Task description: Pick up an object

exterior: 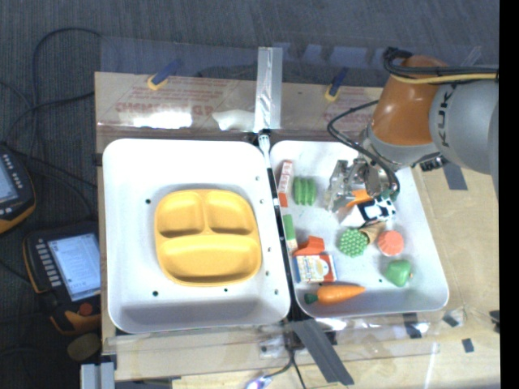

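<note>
Gripper (347,186) is seen low over the upper middle of the right bin (428,241); whether it is open or closed cannot be told, and nothing can be made out as gripped. The arm (422,120) is seen coming in from the upper right of the frame.

An orange piece (351,208) is seen just below the gripper, contact unclear. A green ribbed piece (304,190) is placed to the left of the gripper, apart from it. A red-white box (285,181) is set along the bin's left wall, with a green stick (289,230) below it.

Lower down, a green dotted ball (352,242) and a red ball (391,242) are found side by side. A green pepper (397,274) is placed near the lower right corner. An orange carton (313,266) is located lower left, with a carrot (340,293) lying flat just below it, along the bottom wall.

The left bin (122,217) is occupied by a yellow tray (208,235), centred. Both bins are seated on the tabletop (462,217).
</note>
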Controlling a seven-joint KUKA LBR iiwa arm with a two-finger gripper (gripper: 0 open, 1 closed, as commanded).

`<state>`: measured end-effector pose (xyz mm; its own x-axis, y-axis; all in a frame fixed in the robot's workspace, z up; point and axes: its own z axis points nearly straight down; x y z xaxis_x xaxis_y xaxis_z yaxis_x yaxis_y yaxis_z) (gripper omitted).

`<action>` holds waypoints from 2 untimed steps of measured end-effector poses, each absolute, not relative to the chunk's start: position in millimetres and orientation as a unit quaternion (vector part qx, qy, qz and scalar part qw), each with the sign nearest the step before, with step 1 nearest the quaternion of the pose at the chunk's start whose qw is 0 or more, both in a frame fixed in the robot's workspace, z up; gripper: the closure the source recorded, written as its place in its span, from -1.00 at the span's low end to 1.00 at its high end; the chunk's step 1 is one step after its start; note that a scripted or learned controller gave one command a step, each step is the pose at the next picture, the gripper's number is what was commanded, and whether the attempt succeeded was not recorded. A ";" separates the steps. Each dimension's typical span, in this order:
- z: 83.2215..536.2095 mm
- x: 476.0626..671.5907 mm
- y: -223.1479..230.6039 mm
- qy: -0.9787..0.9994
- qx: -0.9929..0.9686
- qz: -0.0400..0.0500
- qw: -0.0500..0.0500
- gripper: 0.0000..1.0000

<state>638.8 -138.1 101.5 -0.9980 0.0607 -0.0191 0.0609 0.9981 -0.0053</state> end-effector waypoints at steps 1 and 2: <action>91.8 642.8 -99.7 0.996 0.088 -0.002 0.007 1.00; 89.9 642.1 -99.5 0.996 0.088 -0.002 0.006 -1.00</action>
<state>642.1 -99.5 89.9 -0.9843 0.1761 -0.0129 0.1762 0.9844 -0.0023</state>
